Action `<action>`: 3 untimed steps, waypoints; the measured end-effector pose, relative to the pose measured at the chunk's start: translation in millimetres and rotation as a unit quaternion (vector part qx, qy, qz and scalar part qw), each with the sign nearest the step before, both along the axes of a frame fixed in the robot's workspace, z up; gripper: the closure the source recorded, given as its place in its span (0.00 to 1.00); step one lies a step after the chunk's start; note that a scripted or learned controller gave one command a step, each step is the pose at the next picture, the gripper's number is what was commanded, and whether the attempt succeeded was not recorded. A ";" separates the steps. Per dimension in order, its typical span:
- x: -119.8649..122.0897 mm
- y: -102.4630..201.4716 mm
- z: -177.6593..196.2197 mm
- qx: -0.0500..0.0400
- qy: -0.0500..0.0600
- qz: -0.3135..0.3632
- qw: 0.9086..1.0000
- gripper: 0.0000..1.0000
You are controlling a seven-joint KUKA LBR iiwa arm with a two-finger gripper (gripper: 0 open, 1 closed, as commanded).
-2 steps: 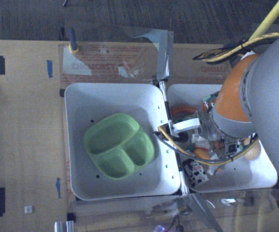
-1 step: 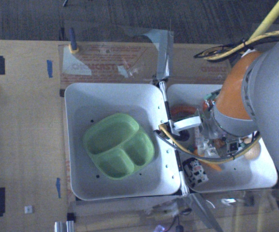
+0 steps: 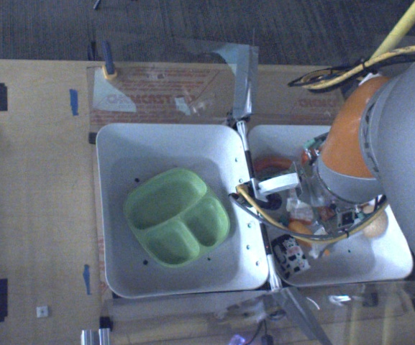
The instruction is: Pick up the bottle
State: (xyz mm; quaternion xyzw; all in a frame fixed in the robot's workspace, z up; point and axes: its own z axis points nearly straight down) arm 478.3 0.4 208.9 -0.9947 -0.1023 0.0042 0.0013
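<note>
Well, the arm (image 3: 380,142) is down over the right bin (image 3: 398,261), and its bulk covers most of what lies in there. The bottle must be in that bin, most likely under the wrist, but I can't pick it out for certain. A pale, glassy-looking shape just beside the gripper (image 3: 293,205) might be it.

Whether the gripper is released or clenched on anything, I cannot tell — cables and the wrist housing mask it.

As a judgement, a small bottle like this should be light and stiff, probably plastic, with a smooth round wall that may roll or squirt out of a pinch. The best hold is across the body near its middle, not at the cap.

Around the gripper sit an orange piece (image 3: 301,227), a red-orange piece (image 3: 272,165) and a black-and-white patterned item (image 3: 291,254) — all half hidden and hard to name. The left bin (image 3: 121,149) holds a green divided tray (image 3: 177,215), in plain view.
</note>
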 end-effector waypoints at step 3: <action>1.2 0.2 103.1 -0.001 -0.003 0.016 1.000 0.00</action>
